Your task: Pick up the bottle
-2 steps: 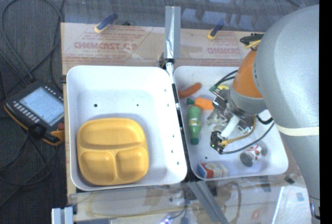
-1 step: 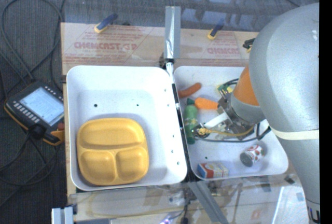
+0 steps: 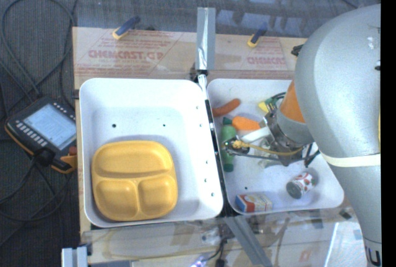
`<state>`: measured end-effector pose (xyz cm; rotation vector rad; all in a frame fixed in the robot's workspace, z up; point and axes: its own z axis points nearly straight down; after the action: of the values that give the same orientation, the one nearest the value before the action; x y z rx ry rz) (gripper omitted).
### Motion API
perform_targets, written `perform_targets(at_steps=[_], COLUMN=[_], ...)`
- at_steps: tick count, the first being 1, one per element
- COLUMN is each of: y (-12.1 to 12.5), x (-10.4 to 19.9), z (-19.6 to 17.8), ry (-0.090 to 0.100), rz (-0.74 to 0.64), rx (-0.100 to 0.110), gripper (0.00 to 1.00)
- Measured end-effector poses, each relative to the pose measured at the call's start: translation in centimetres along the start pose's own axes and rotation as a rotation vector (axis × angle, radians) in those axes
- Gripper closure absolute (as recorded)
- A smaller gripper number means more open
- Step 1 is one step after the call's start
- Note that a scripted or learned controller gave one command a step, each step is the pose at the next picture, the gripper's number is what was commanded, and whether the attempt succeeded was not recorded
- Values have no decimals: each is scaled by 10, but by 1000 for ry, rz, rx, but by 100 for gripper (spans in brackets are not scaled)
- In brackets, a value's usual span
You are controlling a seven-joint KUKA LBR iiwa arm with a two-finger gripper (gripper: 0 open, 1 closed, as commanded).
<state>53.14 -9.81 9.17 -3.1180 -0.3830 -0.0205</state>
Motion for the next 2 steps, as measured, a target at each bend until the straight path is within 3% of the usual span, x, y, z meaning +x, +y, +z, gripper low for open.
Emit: perform_targets(at_steps=[1,2], y=[0,-1], x=[-1,-6], z=[-8,0], ry=[-7,-6], rz=[-1,-299], rx=[-2,-7], gripper=[100,100])
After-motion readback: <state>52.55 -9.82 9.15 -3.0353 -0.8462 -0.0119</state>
